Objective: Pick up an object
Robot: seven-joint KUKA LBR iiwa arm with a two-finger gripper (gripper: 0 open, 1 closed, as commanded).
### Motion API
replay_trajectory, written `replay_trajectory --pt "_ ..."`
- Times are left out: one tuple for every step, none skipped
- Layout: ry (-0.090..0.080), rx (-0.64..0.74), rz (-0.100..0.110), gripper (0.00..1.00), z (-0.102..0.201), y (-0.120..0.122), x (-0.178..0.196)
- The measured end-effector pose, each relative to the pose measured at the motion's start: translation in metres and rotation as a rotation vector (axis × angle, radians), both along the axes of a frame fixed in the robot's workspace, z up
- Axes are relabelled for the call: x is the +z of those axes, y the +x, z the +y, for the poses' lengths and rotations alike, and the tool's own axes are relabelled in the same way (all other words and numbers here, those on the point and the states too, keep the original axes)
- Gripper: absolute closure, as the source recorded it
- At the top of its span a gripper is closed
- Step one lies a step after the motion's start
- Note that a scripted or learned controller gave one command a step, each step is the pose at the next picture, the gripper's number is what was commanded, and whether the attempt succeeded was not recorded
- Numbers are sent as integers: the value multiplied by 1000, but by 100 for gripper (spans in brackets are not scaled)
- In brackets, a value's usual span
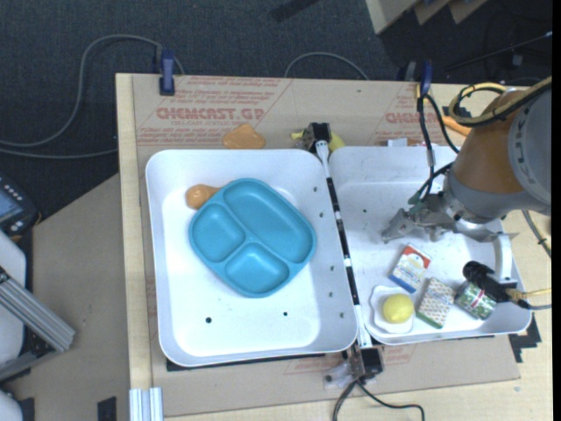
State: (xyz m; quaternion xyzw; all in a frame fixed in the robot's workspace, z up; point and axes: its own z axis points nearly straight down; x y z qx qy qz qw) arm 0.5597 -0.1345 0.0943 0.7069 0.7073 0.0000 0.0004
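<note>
While arm reaches in from the right: gripper (419,224) sits over upper-mid part of R bin (377,160), above bare floor.
Gripper state: can't tell whether open or closed (view too coarse).
Nearest obj: small white carton (409,268) w/ red + blue print, just below gripper in view, apart from it.
Rest of R bin: yellow ball (397,308) at lower-left corner; green patterned packet (435,302) just beside it; green-white can (474,302) further right.
L bin (263,323): blue divided plate (252,235) mid-bin; orange item (200,196) at plate's upper-left edge.
</note>
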Motion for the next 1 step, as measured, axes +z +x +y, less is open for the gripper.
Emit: replay_trajectory --pt "3 -2 6 0 20 -43 -10"
